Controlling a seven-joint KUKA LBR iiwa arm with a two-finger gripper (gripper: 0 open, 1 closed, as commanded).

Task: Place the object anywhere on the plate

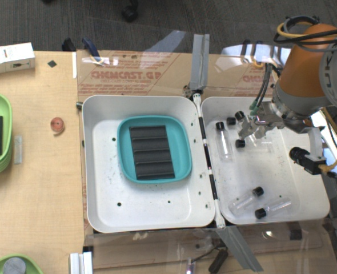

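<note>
Lying loose in the right bin, clear vials with black caps sit near the pincer, whose grip state I cannot tell. Closing squarely across one vial's body seems wise before carrying it to the teal plate in the left bin.

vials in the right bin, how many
4 clear: one at the left wall, one near the gripper, two at the front. The arm may hide more.
</note>
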